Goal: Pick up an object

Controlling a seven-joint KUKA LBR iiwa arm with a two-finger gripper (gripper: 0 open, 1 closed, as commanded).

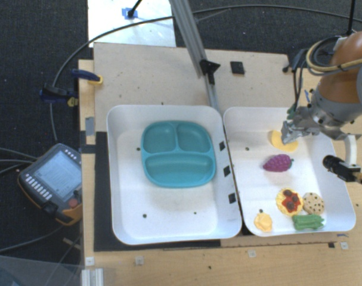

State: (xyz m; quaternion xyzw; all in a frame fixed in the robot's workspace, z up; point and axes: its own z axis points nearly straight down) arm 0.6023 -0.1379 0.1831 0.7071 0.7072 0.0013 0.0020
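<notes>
1. In the right bin [347,216], the tool [290,130] stands low over a pale yellow toy piece [282,140], at the piece's upper edge and apparently touching it.
2. Tool state: it cannot be told from this view, so no grasp can be confirmed.
3. Task object, judged: the yellow piece, since it lies directly under the tool. It rests on the bin floor, just above the purple grape bunch [278,162].
4. Other items, placed relative to the grape bunch: a small pizza piece [288,201] below it; a speckled cookie [313,203] below and to its right; a green pod-shaped piece [308,221] under the cookie; a second yellow piece [263,221] below and slightly to the left.
5. The left bin [127,177], well to the left of the grape bunch, holds a teal divided plate [178,154].
6. Step in hand, judged: descent and grasp attempt on the yellow piece.
7. Next move, judged: the piece is flat, so the tool must seat around its edge before a straight lift; a slip is likely.
8. Markings: a handheld pendant [52,180] lies beside the desk [151,76]; its screen text is too small to read. No brand or label is legible.
</notes>
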